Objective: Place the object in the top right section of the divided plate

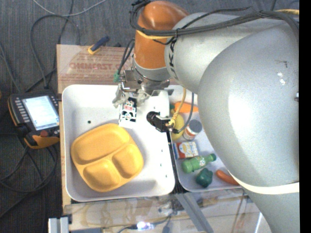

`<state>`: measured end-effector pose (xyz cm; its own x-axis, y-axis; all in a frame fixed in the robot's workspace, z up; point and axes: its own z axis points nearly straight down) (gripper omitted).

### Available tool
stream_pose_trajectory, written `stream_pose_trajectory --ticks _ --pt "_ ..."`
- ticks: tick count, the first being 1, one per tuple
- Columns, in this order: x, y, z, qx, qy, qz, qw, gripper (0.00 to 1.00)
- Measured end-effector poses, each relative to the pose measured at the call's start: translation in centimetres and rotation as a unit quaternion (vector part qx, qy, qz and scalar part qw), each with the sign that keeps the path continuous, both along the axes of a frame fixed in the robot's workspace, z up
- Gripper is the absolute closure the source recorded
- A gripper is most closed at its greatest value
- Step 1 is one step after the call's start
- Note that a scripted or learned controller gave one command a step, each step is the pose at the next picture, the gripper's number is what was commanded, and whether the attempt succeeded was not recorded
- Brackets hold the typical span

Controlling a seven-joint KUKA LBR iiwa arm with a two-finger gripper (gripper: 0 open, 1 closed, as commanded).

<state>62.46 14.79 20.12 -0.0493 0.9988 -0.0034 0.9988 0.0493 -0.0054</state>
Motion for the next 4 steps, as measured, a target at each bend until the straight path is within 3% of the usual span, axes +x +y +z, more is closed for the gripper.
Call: stream_pose_trajectory --ticks 1,2,3,4 --pt "2.8 0.6 -5.0 -0.0016 0.0 0.002 1.0 1.0" --pt "-2.5 -7.4 0.3 -0.0004 0.0 -0.021 0.9998 1.0" --pt "-2.2 -1.5 1.8 -0.0001 0.0 0.014 0.9999 1.0" --pt "-5.9 -0.6 0.6 -0.0001 0.001 -0.007 1.0 1.0"
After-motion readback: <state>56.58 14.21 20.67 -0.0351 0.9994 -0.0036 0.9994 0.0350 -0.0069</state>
